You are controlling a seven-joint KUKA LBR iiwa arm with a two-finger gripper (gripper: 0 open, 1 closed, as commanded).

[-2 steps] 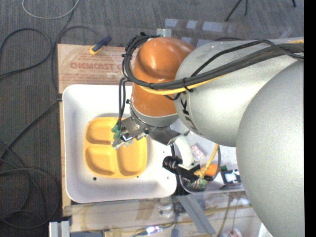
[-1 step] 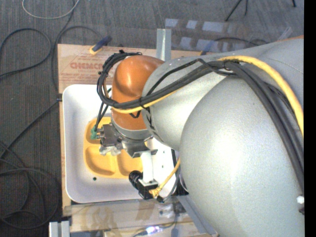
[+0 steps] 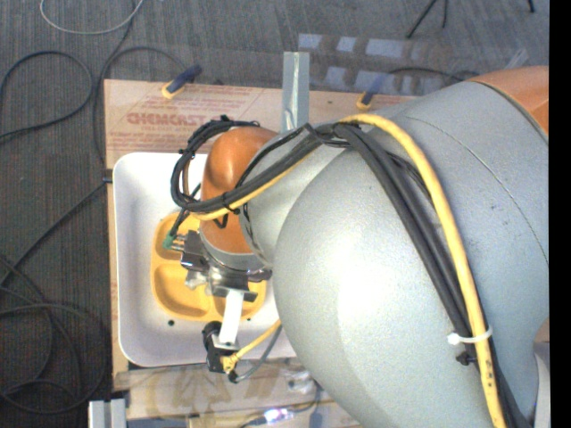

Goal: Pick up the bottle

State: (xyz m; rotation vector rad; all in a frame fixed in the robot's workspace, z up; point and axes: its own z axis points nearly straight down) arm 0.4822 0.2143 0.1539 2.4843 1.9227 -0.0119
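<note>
Dark carpet with loose cables all round – arm (image 3: 401, 257) hangs over the left bin (image 3: 134, 239), gripper (image 3: 219, 270) above something yellow (image 3: 169, 283).

The bench (image 3: 143, 114) is a brown board with faded red lettering along its far edge, standing on dark grey carpet (image 3: 268, 16) where black cables (image 3: 36, 266) trail. Two clamps (image 3: 181, 81) grip that far edge. On the board sits a shallow white bin (image 3: 134, 239), its right part hidden behind the arm.
</note>
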